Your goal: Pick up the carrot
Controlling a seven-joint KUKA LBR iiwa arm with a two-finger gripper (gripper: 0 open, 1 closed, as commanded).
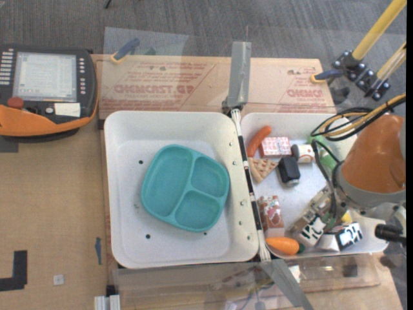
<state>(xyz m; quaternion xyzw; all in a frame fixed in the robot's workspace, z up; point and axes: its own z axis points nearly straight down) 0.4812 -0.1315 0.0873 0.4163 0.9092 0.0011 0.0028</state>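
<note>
Just now, the carrot (282, 245) lies in the right bin (303, 123), against its near wall close to the near-left corner, its long axis running roughly along that wall with the narrower end pointing toward the arm's side. The gripper (326, 228) of the grey-and-orange arm hangs low over the same bin, just to the carrot's right and slightly farther from the near wall; the carrot is beside it and apart from it, not between the fingers. Whether those fingers are apart or together cannot be told, since black-and-white marker tags and cabling crowd the tip. To my eye the coming move turns on a short shift leftward toward the near wall, with the fingers closing across the carrot's width, and the wall leaves little room.

A second orange piece (259, 140) near the far-left corner could be mistaken for the target. Readable writing is scarce: the brown protective film (155, 86) on the sheet beyond the bins carries "CHEMCAST GP" in red. A teal divided plate (186, 187) sits in the left bin (122, 173).
</note>
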